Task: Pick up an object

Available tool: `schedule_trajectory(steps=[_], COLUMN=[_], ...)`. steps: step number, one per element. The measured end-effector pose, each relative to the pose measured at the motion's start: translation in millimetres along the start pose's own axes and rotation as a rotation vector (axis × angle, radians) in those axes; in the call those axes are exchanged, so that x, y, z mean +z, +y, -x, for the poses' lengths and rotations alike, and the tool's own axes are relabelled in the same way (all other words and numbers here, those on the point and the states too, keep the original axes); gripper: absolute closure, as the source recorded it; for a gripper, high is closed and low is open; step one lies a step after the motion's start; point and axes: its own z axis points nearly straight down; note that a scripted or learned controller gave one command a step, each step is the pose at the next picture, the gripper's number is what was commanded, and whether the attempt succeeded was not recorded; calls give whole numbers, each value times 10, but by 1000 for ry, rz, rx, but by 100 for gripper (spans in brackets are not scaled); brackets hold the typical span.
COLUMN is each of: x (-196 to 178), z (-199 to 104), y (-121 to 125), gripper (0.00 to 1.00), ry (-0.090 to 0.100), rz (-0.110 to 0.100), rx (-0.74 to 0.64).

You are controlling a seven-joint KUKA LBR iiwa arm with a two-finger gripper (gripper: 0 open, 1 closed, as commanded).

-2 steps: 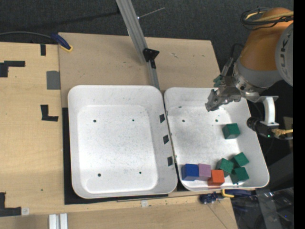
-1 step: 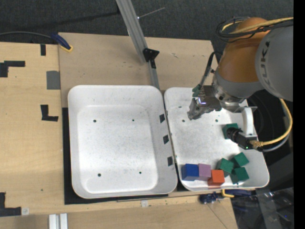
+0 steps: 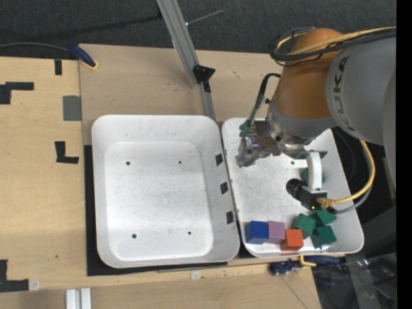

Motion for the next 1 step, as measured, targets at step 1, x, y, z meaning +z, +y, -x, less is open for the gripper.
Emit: schedule_trajectory(steps=[1], x=[-25], z=[-521], y=[-198], gripper=[100], ry=[0], rz=[-1], rx=[-1])
